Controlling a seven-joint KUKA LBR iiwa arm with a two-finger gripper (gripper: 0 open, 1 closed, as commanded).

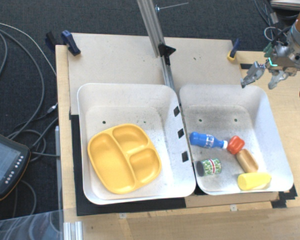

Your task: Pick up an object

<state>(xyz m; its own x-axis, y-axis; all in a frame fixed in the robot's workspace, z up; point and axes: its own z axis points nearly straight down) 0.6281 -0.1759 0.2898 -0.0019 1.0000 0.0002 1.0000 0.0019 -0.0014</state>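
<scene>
The worktop (120, 59) carries two white bins. The left bin (90, 96) holds a yellow divided plate (123, 157). The right bin (262, 104) holds the pickable things, clustered at its near side: a blue bottle (206, 140), a brown-and-red piece (241, 154), a yellow block (253, 180) and a small green can (209, 167). The gripper (262, 77) hangs above the right bin's far right corner, fingers spread and holding nothing. This looks like the approach step; next it would need to travel nearer, centre over one thing and descend.
</scene>
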